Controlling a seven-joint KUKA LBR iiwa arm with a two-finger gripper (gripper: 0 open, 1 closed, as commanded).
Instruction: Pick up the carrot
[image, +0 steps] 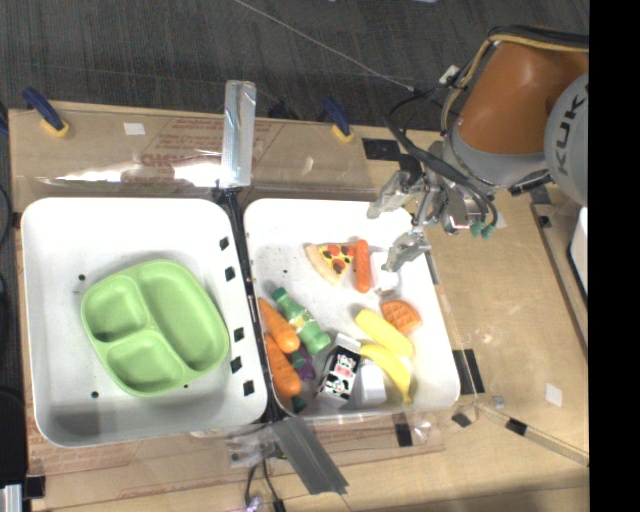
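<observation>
Right bin (440, 340): carrot (279, 327), untouched.

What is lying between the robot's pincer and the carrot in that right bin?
The pincer hangs over the right bin's far right part. The carrot lies against the bin's left wall. On the floor between them lie a pizza slice and a sausage. A green toy presses against the carrot's right side, crowding a grasp.
</observation>
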